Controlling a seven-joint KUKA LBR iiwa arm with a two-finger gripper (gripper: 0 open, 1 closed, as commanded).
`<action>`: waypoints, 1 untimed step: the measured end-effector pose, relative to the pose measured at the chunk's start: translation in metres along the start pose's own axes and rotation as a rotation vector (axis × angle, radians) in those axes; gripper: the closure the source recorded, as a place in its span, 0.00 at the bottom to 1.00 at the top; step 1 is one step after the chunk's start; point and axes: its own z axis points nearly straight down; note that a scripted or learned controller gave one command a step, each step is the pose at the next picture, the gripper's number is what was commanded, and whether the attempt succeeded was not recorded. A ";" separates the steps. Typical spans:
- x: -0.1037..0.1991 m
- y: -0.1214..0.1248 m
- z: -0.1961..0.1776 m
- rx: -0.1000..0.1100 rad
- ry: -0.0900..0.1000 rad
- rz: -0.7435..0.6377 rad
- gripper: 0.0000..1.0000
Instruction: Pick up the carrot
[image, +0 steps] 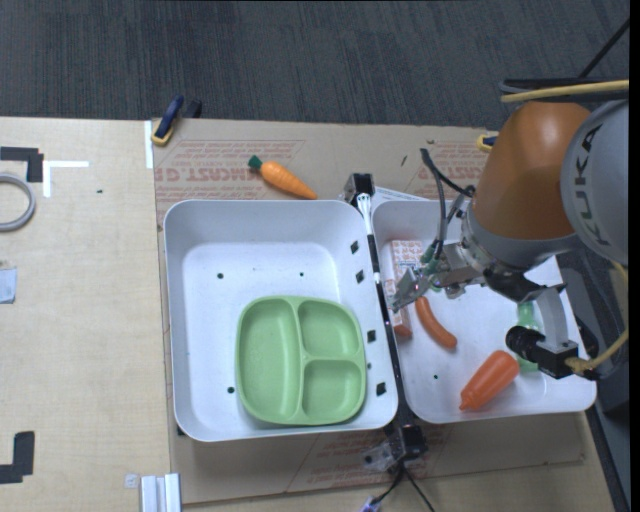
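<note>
Gripper (412, 288) (jaw state indeterminate) hovers beside sausage (436, 323); carrot (490, 381) lies near-right in bin (560, 402), tip pointing near-left.

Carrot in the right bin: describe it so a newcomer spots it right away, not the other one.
Start at the right bin, the one the arm reaches over. Near its front edge lies the carrot, a stubby orange cone, tilted. It is fatter than the slim sausage to its left, and unlike the green-topped carrot on the cardboard behind the bins, it sits inside a bin.
</note>
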 end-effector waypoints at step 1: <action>-0.019 0.057 0.035 -0.001 -0.001 -0.018 0.00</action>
